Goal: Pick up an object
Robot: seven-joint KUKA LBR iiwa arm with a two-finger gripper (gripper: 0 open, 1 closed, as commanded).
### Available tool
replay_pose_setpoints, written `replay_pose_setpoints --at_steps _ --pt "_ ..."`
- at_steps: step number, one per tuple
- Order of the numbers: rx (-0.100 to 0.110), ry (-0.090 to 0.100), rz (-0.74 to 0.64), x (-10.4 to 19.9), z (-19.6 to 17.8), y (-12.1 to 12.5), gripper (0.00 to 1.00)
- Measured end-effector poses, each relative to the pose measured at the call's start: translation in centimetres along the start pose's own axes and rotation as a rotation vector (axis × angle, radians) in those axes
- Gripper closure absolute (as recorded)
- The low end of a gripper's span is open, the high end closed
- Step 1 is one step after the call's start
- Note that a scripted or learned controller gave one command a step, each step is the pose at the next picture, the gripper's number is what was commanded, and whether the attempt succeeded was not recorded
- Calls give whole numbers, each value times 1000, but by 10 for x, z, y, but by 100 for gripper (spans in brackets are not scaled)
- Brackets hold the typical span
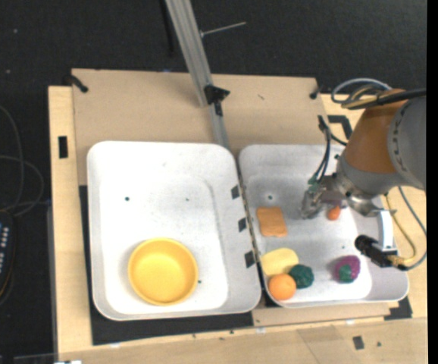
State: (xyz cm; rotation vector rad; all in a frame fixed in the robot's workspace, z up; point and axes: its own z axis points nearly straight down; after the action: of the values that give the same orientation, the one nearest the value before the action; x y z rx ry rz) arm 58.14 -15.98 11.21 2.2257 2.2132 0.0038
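Also, yellow bowl [163,271] in left bin [158,158]; assorted toy foods in right bin [280,161]; gripper [312,203] state unclear.

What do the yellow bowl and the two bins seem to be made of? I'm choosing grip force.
The yellow bowl looks like smooth moulded plastic: even colour, soft sheen, rounded rim. The left bin and right bin look like matte white plastic trays with rounded corners and small dark scuffs, though coated metal can't be ruled out from this view.
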Motion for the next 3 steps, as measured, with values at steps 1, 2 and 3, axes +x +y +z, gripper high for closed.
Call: replay_pose_setpoints --at_steps 1,2,3 --pt "-4 -1 -9 1 -64 0 100" --pt "-4 0 -10 6 -114 9 100" --pt "-4 -1 -10 6 -162 11 100"
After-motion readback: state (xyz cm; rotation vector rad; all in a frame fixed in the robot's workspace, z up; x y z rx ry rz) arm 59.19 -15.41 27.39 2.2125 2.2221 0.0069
